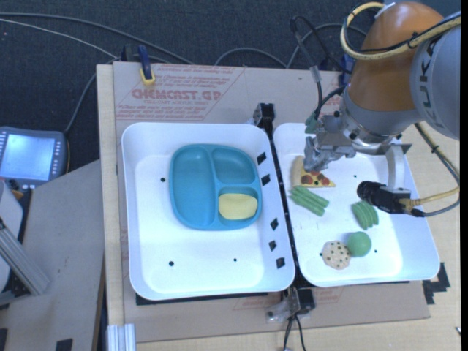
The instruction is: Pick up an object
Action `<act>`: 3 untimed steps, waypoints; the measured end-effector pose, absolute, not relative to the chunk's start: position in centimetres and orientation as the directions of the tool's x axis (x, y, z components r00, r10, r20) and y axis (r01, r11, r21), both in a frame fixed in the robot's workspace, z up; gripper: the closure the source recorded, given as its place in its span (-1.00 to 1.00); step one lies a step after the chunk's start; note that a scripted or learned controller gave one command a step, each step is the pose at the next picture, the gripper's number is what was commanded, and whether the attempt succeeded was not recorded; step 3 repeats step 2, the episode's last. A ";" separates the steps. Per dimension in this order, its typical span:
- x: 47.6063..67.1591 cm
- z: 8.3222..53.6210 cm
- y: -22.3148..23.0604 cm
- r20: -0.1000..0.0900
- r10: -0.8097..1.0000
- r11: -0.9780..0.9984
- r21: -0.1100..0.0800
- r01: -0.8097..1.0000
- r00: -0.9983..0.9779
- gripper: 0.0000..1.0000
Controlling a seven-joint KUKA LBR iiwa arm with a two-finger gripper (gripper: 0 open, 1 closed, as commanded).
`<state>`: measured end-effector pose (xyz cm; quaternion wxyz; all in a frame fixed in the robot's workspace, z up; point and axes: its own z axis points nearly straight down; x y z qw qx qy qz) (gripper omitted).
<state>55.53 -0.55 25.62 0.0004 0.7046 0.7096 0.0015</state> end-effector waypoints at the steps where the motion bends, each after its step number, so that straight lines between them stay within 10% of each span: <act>1: 58.2 25.1 3.2 0.001 1.000 0.005 0.002 1.000 -0.005 1.00; 3: 61.2 24.4 8.4 0.001 1.000 0.006 0.003 1.000 -0.006 1.00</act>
